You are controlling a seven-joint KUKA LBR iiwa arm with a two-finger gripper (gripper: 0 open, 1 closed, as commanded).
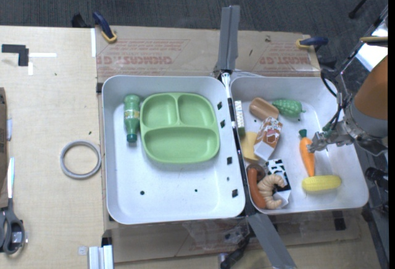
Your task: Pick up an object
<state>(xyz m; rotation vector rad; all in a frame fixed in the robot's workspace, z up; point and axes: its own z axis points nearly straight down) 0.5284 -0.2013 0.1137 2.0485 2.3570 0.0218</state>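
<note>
Orange carrot (307,157) lies touching the jaws (whether apart or together, I cannot tell).

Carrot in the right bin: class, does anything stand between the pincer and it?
Nothing visible does. The pincer sits right beside the carrot, near its top end. The corn cob lies below the carrot, out of the way.

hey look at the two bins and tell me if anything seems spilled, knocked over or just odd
Nothing looks spilled or broken. The green bottle lies on its side beside the green divided plate in the left bin. In the right bin the toy food is a loose jumble, with the carton tipped over.
</note>
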